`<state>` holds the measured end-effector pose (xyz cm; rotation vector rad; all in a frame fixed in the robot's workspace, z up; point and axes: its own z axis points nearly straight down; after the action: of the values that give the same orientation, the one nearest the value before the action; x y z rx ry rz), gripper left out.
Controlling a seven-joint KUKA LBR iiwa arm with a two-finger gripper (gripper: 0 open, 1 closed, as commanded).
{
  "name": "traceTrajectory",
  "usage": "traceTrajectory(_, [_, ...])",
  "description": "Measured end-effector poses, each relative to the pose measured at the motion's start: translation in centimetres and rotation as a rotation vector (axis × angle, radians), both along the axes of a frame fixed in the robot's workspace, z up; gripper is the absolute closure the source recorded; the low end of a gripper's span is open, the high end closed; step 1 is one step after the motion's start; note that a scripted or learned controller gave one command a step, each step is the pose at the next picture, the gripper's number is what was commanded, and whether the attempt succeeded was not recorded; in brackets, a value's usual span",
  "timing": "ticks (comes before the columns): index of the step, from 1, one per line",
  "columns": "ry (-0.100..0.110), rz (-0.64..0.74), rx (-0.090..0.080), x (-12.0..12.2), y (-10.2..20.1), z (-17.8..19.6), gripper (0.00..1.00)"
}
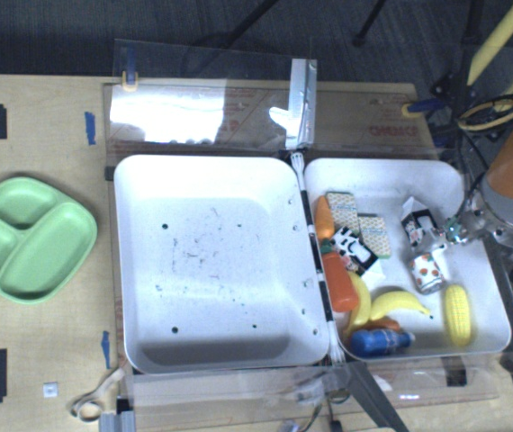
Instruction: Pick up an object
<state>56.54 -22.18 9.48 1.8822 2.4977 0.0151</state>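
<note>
**End effector low over the crowded right bin**

While the grey arm [508, 207] reaches in from three o'clock, its orange band showing at the picture's edge, the end effector [421, 228] sits inside the right bin [391, 174], toward that bin's two o'clock corner. Its dark tip lies just above a small white can with red marks [427, 271], which rests at the bin's centre-right; whether the tip touches the can is unclear, and I cannot tell how the tip is set.

Around the can the bin is crowded. At its five o'clock stands a yellow corn cob [457, 313], lying lengthwise near the right wall. At seven o'clock from the can a banana [399, 305] curves across the floor, and below that, at the bin's six o'clock edge, lies a blue object with a red end [381, 340]. Along the bin's nine o'clock wall runs a long orange object [337, 282], with a black-and-white patterned item [354, 248] just beside it and two speckled pale packets [343, 211] toward eleven o'clock.

At nine o'clock of this bin sits the left bin [148, 187], its white floor scuffed with faint marks. Farther toward nine o'clock on the wooden bench [58, 349] rests a green divided plate [27, 238], well apart from both bins.
</note>
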Motion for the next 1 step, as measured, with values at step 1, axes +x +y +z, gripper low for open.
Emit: traceTrajectory(1, [0.014, 0.059, -0.006, 3.01, 0.11, -0.02, 1.0])
